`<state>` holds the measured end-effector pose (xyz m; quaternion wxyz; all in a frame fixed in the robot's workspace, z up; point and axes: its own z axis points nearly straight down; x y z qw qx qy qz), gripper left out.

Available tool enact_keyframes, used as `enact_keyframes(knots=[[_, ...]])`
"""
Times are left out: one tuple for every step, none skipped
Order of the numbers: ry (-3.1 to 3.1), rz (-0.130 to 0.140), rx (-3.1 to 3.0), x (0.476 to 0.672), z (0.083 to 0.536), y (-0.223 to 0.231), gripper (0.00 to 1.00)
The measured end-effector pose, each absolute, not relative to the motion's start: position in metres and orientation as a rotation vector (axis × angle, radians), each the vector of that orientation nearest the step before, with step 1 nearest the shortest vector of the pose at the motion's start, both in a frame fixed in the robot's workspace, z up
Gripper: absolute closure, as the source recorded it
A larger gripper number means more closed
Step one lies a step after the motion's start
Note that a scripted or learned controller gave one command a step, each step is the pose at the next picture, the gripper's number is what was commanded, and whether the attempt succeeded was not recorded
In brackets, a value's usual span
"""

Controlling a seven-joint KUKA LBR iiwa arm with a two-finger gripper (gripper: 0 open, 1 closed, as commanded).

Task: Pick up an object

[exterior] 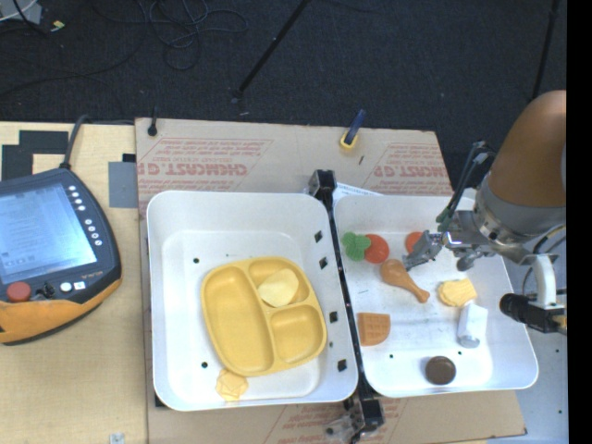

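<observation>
The camera view is taken from above the counter (92, 377), on which two white bins are set side by side on a sheet of printed cardboard (277, 160). In the left bin (176, 248) a yellow divided tray (242, 326) is laid at a slant; a pale yellow piece (278, 289) is seen in the tray's upper compartment, and a small yellow crumpled piece (232, 386) is found at the bin's near edge, just beside the tray's corner.

The right bin (499, 377) is scattered with toy foods — a green piece (356, 244) touching a red one (376, 249) near the far-left corner, a small red-orange piece (413, 241) beside the gripper, a drumstick (405, 279) near the middle, an orange square cracker (373, 328) by the left wall, a yellow lumpy piece (456, 292) toward the right, a white bottle-like object (471, 324) below it, and a brown round piece (440, 370) at the near edge.

The gripper (442, 250) is placed low over the far part of the right bin, just above the drumstick. The jaws appear spread apart — nothing is seen between them. A tablet-like pendant (51, 243) is rested at the counter's left edge.
</observation>
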<state>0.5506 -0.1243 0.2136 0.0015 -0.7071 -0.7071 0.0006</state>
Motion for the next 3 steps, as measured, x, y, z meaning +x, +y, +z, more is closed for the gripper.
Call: enact_keyframes(knots=[[-2.220,0.003,-2.218,0.583,0.081,-0.100,0.00],[-2.209,0.002,-2.229,0.582,0.097,-0.103,1.00],[-2.231,-0.011,-2.214,0.569,0.193,-0.021,1.00]])
